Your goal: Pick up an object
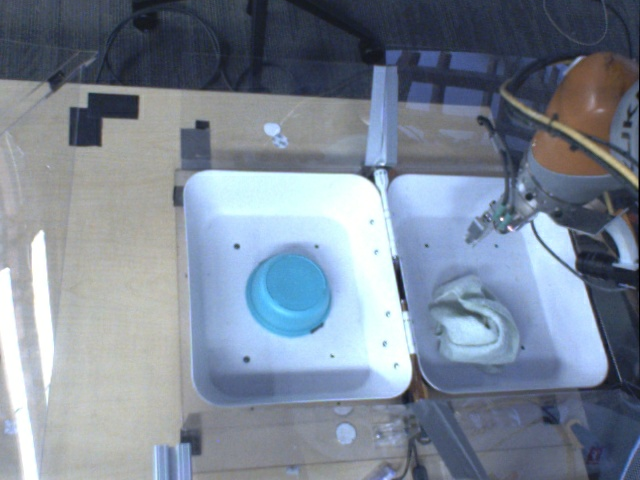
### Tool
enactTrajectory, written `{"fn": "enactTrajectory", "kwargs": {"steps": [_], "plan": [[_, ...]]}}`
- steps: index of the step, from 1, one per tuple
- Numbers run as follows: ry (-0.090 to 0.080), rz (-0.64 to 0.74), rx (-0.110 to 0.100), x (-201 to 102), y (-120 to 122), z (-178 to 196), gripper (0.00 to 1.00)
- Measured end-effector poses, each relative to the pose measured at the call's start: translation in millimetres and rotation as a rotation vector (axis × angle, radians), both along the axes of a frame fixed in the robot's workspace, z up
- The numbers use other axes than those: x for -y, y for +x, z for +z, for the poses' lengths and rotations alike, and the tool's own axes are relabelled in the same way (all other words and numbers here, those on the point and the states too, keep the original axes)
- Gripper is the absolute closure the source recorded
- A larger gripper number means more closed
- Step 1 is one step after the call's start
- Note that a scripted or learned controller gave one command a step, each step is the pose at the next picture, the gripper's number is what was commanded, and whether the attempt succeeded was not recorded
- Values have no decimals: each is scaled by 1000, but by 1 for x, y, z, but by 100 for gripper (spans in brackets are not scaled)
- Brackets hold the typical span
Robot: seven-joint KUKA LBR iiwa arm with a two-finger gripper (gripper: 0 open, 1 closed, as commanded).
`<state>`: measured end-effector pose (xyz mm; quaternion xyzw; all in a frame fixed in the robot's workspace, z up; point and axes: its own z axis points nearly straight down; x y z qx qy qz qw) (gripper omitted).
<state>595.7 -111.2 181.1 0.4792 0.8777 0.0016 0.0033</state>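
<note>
A crumpled pale-green cloth (474, 322) lies in the right bin (560, 368), toward its front. A blue bowl (290, 294) sits upside down in the middle of the left bin (215, 268). My gripper (487, 226) hangs over the back part of the right bin, above and behind the cloth, apart from it. Nothing shows between its fingers.
A metal divider post (382, 113) stands behind the seam between the two bins. The arm's orange band (590, 98) and cables (575, 133) crowd the right bin's back right corner. Black brackets (100, 113) sit on the bench at the far left.
</note>
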Motion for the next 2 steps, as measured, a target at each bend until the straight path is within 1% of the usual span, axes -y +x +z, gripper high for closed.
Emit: {"fn": "enactTrajectory", "kwargs": {"steps": [1, 2], "plan": [[-2, 58, 1, 56, 25, 47, 100], [-1, 161, -2, 11, 57, -5, 100]]}}
